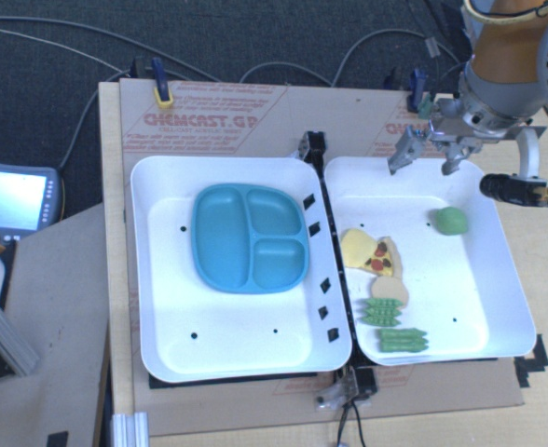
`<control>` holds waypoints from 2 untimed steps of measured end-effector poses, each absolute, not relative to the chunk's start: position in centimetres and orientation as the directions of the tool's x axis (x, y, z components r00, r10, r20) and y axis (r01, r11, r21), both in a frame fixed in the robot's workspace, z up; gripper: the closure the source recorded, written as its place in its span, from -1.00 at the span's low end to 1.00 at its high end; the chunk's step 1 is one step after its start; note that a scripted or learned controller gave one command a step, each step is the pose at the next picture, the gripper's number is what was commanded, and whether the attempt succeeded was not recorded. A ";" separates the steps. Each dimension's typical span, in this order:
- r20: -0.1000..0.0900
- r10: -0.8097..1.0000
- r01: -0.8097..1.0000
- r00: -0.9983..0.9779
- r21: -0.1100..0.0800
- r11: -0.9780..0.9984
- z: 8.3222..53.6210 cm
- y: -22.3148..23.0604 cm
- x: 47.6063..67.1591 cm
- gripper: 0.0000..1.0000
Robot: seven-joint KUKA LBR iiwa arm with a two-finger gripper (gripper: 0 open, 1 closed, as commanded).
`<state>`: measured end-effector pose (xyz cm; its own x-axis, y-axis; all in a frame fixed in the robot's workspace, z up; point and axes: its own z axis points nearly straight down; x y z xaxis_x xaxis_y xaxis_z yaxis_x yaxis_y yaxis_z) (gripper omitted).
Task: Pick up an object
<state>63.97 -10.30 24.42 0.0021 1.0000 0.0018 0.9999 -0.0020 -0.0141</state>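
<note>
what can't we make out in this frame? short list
- Arm: cut off by the top and right edges above the orange band.
- Gripper: small and blurred at the right bin's back rim; nothing seen between the jaws.
- Yellow item: too small to identify; its red markings are unclear.
- Green pieces: too small to count.

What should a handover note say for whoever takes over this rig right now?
Pincer: open, holding nothing, above the right bin's far edge.
Right bin: green ball nearest the pincer; pizza slice, a tan piece and two green bean pods along the left side.
Left bin: blue divided plate.
Done: nothing picked yet.
Left: descend, grasp one object, probably the ball, and lift.
</note>
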 end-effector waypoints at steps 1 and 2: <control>0.000 1.000 1.000 0.000 -0.001 0.000 25.2 -10.3 64.2 -1.00; 0.002 1.000 1.000 -0.001 -0.007 0.001 18.9 -9.9 64.5 -1.00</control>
